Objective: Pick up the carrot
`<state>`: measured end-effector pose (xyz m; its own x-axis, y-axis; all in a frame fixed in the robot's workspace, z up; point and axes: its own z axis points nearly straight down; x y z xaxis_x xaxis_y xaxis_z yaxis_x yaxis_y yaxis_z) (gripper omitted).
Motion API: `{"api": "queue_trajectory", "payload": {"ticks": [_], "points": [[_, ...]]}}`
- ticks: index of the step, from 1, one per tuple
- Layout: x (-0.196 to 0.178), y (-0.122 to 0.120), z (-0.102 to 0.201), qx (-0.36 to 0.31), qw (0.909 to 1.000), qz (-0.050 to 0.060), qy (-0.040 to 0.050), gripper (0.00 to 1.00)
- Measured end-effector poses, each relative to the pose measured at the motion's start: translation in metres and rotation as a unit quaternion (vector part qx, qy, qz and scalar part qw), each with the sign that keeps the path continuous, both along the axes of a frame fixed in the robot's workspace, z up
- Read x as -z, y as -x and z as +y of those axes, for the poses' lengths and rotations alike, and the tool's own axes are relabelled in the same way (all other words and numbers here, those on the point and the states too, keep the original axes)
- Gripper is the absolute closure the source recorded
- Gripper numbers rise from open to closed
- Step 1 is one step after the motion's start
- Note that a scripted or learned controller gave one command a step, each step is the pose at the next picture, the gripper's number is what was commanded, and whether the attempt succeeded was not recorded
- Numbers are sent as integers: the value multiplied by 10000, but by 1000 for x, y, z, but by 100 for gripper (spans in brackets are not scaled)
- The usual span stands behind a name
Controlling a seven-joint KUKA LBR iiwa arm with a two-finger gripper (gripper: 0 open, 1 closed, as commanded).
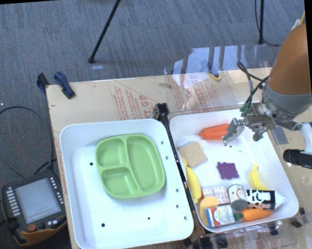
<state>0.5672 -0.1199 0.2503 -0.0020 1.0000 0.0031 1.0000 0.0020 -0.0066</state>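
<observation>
Carrot [215,132] lying flat near the far wall of the right-hand bin [282,172], tip toward the green tray [131,165] next door. Gripper [233,131] poised just beside its right end; grasping or released, cannot tell. Best approached by centring over the carrot's thick middle, jaws across its width, clear of the toast slice [193,154] nearby.

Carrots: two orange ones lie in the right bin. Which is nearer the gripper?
The carrot at the bin's far end, beside the gripper. The other orange carrot lies at the near edge, among the packets.
</observation>
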Motion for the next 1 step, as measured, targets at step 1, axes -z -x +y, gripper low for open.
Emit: {"api": "queue_trajectory", "payload": {"ticks": [1], "points": [[63,58,-96,-153,9999,36,10,0]]}}
